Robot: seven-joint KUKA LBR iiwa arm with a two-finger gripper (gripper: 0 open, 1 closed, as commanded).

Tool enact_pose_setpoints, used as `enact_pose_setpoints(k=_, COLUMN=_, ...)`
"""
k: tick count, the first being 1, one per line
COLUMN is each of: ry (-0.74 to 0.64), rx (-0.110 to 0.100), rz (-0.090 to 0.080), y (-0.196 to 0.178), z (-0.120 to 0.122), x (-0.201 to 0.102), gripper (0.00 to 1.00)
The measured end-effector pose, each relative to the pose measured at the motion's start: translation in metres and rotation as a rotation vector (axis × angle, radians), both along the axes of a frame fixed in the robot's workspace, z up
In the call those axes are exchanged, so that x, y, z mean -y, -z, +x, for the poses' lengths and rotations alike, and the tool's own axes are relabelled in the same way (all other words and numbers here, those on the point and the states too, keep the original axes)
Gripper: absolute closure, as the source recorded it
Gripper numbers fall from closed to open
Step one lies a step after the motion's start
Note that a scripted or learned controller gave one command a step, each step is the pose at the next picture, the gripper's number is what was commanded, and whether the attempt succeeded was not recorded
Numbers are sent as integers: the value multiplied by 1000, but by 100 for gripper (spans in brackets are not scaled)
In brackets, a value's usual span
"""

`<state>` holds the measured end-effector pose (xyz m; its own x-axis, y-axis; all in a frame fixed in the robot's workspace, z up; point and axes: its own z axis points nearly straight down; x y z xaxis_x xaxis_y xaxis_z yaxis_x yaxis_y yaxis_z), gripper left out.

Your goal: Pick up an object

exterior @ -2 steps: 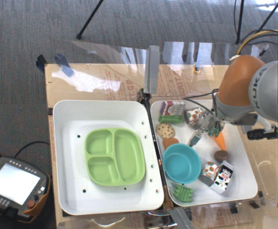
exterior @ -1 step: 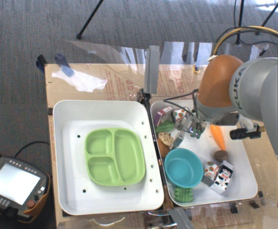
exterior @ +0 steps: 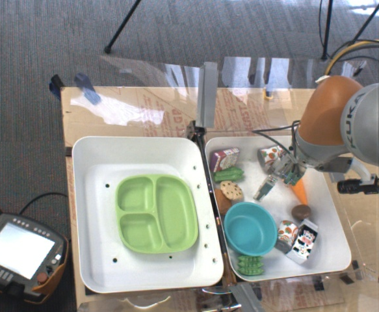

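Gripper [exterior: 287, 172], finger state impossible to tell, hovers near the right bin's [exterior: 340, 239] far edge above an orange carrot [exterior: 299, 190], probably light, stiff, best pinched mid-length.

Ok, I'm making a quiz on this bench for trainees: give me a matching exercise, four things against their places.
Things:
1. green tray
2. blue bowl
3. cookie
4. carrot

Places:
A. right bin, just above the blue bowl
B. left bin, alone
C. right bin, front middle
D. right bin, beside the pincer

Pairs: 1-B, 2-C, 3-A, 4-D
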<state>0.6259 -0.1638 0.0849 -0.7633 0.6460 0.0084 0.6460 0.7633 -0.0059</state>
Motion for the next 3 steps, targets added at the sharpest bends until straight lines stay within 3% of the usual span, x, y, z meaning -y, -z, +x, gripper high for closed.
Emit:
enact_pose_setpoints(k=1, ry=172, rx=-2, rz=-3, y=0, z=3, x=-21, gripper=0)
enact_pose_setpoints(k=2, ry=169, rx=4, rz=-3, y=-11, z=5, x=-22, gripper=100)
enact_pose_setpoints(k=3, ry=164, rx=24, rz=-2, y=-154, z=2, x=-53, gripper=100)
